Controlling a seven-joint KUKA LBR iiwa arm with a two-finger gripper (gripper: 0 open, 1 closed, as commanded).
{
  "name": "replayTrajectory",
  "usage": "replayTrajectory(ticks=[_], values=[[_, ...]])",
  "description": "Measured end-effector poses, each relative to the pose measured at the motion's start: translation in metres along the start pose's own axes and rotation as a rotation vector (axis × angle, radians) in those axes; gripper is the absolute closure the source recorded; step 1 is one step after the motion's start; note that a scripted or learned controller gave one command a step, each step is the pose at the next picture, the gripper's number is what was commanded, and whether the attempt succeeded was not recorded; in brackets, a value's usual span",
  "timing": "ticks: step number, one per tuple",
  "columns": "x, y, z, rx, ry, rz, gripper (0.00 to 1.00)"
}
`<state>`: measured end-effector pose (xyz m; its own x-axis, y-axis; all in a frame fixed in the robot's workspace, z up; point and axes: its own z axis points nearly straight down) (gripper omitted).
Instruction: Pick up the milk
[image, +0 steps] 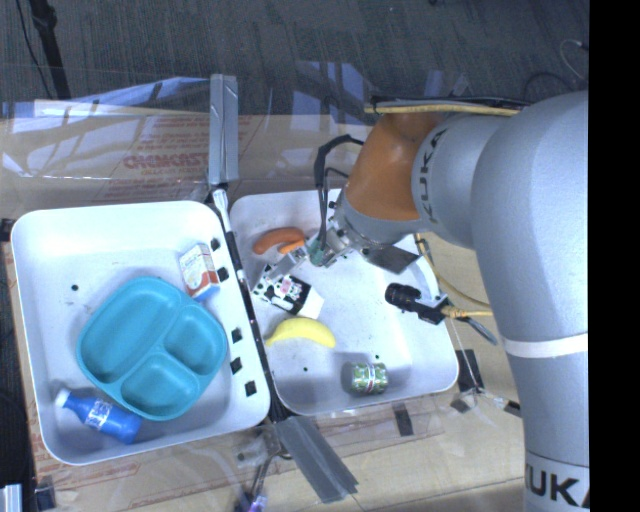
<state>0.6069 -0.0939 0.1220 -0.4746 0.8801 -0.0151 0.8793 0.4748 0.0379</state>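
Observation:
A small white carton with a red label, which I take for the milk (197, 268), lies in the left bin (60, 225). It rests near that bin's right wall, against the upper right rim of a blue divided tray (150, 345). My gripper (322, 250) hangs over the upper part of the right bin (430, 375), under the orange band of the arm. It is just right of an orange sausage (278, 240) and well to the right of the carton, across the wall between the bins. Nothing shows between its tips.
A black-and-white patterned box (283, 291), a banana (300, 333) and a green can (367, 377) lie in the right bin. A black cable plug (412, 300) hangs over it. A blue bottle (100, 415) lies at the left bin's front corner.

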Motion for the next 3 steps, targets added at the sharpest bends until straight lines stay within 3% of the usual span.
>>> replayTrajectory(ticks=[1,2,3], values=[[0.003,-0.006,0.012,0.001,0.000,-0.071,0.00],[0.002,-0.003,-0.001,0.000,0.002,-0.076,1.00],[0.003,-0.003,0.000,0.001,0.003,-0.076,0.00]])
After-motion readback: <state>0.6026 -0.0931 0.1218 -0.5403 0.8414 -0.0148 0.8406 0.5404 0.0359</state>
